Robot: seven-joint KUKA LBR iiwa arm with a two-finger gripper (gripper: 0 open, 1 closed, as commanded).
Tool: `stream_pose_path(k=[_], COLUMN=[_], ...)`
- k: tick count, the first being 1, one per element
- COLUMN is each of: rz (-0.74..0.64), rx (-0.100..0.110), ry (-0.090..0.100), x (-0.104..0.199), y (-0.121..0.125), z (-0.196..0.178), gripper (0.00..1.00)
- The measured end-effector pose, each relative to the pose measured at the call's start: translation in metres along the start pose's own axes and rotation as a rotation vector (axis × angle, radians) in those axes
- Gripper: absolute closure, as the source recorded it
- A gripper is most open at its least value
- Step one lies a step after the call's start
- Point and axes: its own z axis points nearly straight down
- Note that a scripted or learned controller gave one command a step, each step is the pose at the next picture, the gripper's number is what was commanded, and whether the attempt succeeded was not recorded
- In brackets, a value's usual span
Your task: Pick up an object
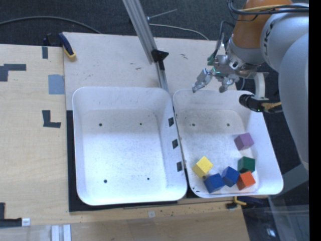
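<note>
The gripper hung above the far rim of the right bin, fingers spread apart and holding nothing. The blocks lay clustered at that bin's near end: yellow, two blue, orange, green, with purple a little apart. They looked small, light and rigid; purple, standing clear, probably offered flat opposite faces for the easiest pinch.

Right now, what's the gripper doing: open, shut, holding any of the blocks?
Gripper: open, nothing between its fingers, poised over the far rim of the right bin; the blocks lie at that bin's near end.
</note>
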Motion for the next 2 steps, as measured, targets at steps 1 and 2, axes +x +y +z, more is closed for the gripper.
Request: stream_pose_path(k=[1, 2], rz=[0.008, 0.000], rx=[0.012, 0.007], ry=[0.001, 0.003], x=[-0.050, -0.001], y=[-0.108, -0.156], z=[0.090, 0.125], gripper=[0.00, 0.00])
